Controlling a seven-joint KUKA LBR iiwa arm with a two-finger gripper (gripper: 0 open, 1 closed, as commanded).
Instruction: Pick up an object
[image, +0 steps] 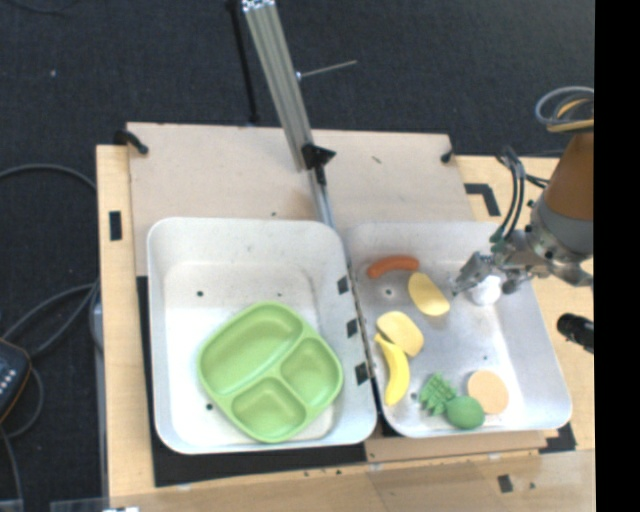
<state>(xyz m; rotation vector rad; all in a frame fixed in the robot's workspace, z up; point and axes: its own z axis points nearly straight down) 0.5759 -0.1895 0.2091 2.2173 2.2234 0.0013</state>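
- The bench carries two shallow white bins side by side: the left bin (170, 250) and the right bin (520, 340).
- A green divided plate (270, 372) with three compartments lies in the left bin, toward its near edge.
- The arm (572, 195) reaches in from the right, and its gripper (483, 283) hangs low over the far right part of the right bin.
- Something small and white (487, 292) sits at the gripper's tip; whether it is part of the tool or a held object cannot be told, nor how far the jaws stand apart.
- An orange-red sausage (392, 266) lies at the far left of the right bin.
- A yellow oval piece (428, 295) rests just left of the gripper, with a second yellow piece (400, 332) nearer the camera.
- A banana (396, 372) lies along the bin's left wall.
- A green leafy toy (436, 392) touches a green ball (464, 412), beside a tan round piece (488, 392).
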